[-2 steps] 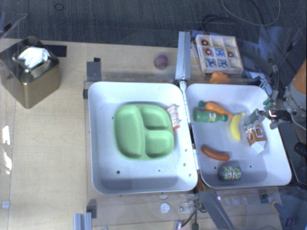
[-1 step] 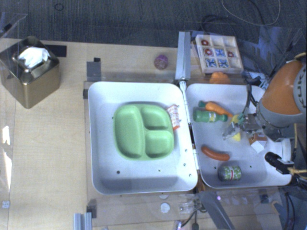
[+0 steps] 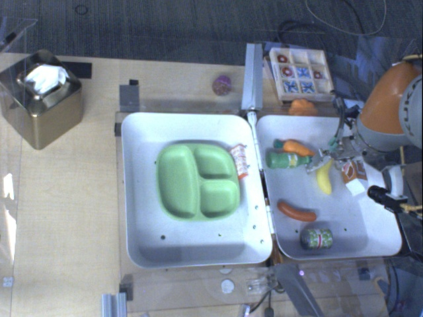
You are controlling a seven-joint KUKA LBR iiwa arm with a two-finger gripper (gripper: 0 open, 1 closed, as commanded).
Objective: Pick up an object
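Note:
The right bin (image 3: 377, 240) holds a green bottle (image 3: 285, 159) with an orange cap, a carrot (image 3: 293, 146), a yellow banana (image 3: 324, 179), a red sausage (image 3: 297, 211), a green can (image 3: 317, 238) and a brown packet (image 3: 349, 170). My gripper (image 3: 328, 156) hangs over the bin's upper middle, just above the banana's top end and right of the bottle's cap. Its fingers stand open with nothing between them. The grey arm with its orange band (image 3: 390, 104) comes in from the right.
The left bin (image 3: 139, 230) holds a green divided plate (image 3: 197, 180) and a small red-and-white packet (image 3: 239, 160) by its right wall. A tic-tac-toe board (image 3: 301, 71) and an orange object (image 3: 303, 107) lie behind the right bin. A brass box (image 3: 41, 104) stands at far left.

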